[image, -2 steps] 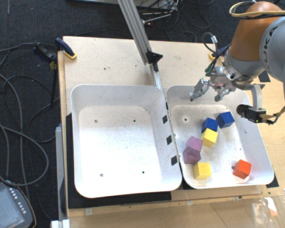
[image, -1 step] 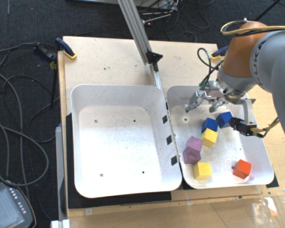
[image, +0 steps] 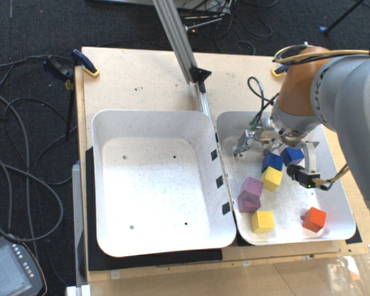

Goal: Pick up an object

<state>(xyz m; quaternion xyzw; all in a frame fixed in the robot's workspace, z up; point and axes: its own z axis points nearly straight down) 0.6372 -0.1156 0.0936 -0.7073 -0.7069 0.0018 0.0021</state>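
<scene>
I judge this the reach-down step: my pincer, its closure impossible to tell, sits just above the small blue cube touching the yellow cube, so next comes a clean close.

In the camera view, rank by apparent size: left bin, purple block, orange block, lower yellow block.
1. Left bin, by far the largest.
2. Purple block.
3. Lower yellow block and orange block look about alike; I would not rank them.
</scene>
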